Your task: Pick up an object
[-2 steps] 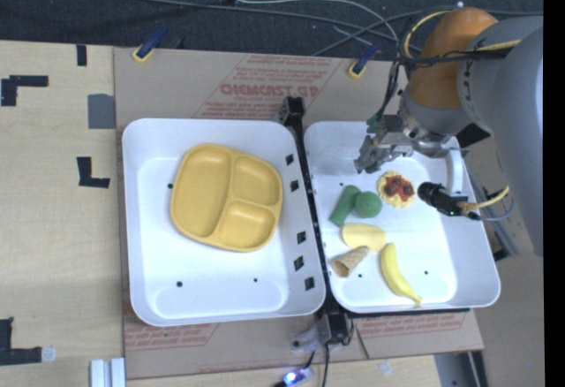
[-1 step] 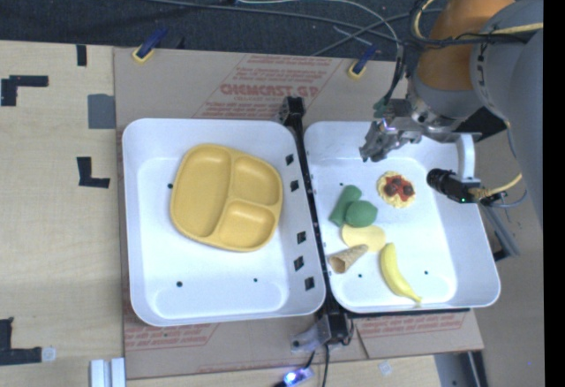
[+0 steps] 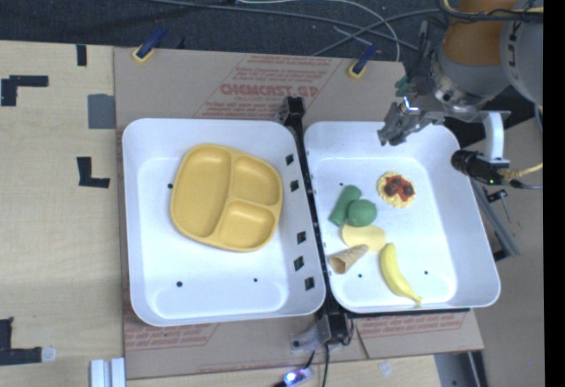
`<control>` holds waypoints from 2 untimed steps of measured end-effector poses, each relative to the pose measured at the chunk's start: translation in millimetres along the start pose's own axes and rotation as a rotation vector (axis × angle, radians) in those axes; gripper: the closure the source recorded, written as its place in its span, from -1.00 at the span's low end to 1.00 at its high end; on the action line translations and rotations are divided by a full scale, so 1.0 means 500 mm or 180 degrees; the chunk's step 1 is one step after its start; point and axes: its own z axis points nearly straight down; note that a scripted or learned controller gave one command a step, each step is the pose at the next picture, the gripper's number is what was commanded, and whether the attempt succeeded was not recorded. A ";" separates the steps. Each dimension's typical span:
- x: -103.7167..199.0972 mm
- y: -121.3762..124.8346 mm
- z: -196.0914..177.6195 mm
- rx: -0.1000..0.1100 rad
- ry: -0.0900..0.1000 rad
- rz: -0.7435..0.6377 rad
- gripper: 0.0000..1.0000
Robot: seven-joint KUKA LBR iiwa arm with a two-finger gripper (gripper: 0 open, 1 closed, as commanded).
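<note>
The right bin (image 3: 441, 151) holds several toy foods: a green vegetable piece (image 3: 353, 207), a small pizza-like round with red topping (image 3: 397, 189), a yellow banana (image 3: 398, 273) and an ice-cream cone with a pale yellow scoop (image 3: 356, 250). My gripper (image 3: 395, 131) hangs over the bin's far edge, above and behind the pizza round. Nothing shows between its fingers. In the left bin (image 3: 146, 226) lies a yellow divided plate (image 3: 226, 197).
A black hinge strip (image 3: 303, 200) runs between the two bins. Cables cross the dark floor at the top, and blue and yellow clamps (image 3: 151, 43) hold the cardboard sheet under the bins. The grey and orange arm (image 3: 490, 14) fills the upper right.
</note>
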 end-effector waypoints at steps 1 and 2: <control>0.103 -0.006 0.030 0.0024 0.0006 -0.0015 1.00; 0.216 -0.023 0.056 0.0027 0.0009 -0.0018 1.00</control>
